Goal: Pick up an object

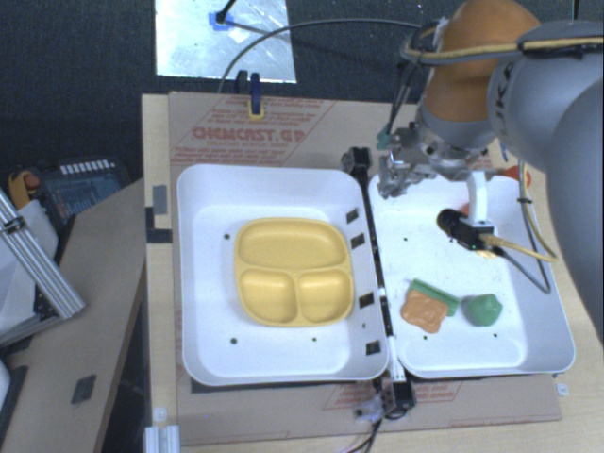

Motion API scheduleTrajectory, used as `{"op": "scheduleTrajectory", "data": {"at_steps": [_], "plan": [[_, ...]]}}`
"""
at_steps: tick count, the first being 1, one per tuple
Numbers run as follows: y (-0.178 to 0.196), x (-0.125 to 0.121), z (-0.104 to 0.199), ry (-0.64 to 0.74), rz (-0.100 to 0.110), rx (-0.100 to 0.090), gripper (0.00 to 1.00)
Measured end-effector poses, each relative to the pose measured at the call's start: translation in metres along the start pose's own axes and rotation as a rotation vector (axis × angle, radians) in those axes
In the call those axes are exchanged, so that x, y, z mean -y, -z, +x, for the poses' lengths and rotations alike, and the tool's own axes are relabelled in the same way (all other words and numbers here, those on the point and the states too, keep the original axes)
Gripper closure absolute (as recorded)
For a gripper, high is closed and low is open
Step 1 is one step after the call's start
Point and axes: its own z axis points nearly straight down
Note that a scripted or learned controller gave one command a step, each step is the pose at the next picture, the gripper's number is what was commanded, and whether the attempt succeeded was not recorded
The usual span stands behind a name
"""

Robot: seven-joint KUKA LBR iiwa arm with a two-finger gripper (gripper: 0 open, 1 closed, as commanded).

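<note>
Nothing lifted yet. Gripper hung over the right bin's far left corner; finger state could not be told. Orange block, green piece and green lump lay near the front, well apart from it. Approach and grasp remained.

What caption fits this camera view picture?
Robot arm's gripper over the right bin near toys; yellow tray in left bin.

I can't see the far right corner of the right bin; my big grey arm, cut off at the right edge, covers it.
</note>
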Motion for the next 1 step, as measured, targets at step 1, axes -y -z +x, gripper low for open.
{"op": "scheduleTrajectory", "data": {"at_steps": [1], "plan": [[-0.0057,0.0036,0.0538,0.000,0.000,0.000,1.00]]}}
